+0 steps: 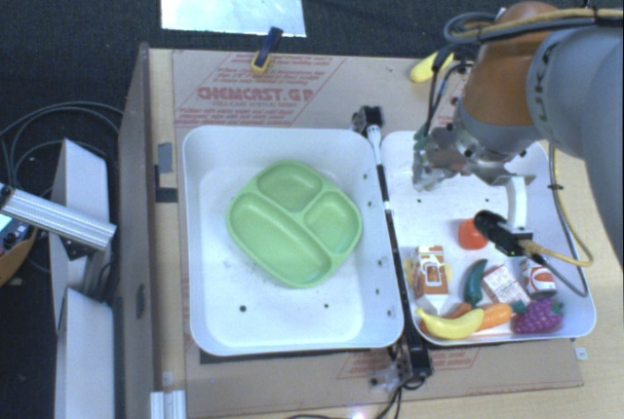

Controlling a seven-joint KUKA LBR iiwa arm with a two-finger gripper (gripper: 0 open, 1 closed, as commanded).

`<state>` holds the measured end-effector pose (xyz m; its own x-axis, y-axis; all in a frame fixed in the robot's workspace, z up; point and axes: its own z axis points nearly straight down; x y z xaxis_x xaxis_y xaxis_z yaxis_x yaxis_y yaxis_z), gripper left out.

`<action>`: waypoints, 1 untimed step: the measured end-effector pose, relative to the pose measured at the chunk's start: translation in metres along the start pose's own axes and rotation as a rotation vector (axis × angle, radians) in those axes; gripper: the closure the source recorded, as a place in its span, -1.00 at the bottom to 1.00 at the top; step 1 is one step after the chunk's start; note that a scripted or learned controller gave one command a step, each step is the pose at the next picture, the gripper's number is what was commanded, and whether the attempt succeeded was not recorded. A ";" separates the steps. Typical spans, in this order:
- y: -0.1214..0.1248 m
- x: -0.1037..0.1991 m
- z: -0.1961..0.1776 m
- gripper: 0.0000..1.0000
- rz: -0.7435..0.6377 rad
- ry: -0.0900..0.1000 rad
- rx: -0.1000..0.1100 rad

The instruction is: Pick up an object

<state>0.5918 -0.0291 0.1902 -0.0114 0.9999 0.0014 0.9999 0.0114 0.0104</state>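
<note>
Toy foods cluster in right bin (pixel 585 310) near corner. Banana (pixel 450 323) flat at rim; carrot (pixel 492 315), grapes (pixel 538 316) beside it.

Red print on cardboard sheet (pixel 263 81), seemingly "CHEMCAST GP"; smaller lines unreadable.

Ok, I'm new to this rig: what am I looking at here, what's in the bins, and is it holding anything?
One camera looks down at a slant on two shallow white bins. The grey arm with the orange band is the robot, reaching in from the right. Its gripper hangs over the right bin; nothing shows between its fingers. The left bin holds a green divided plate. Toy food sits near the right bin's front: a banana, a carrot, purple grapes, a red tomato and small packets.
</note>
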 end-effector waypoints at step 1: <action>-0.012 -0.077 0.056 1.00 0.017 -0.004 0.013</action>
<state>0.5812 -0.1063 0.1337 0.0053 1.0000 -0.0024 1.0000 -0.0053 -0.0030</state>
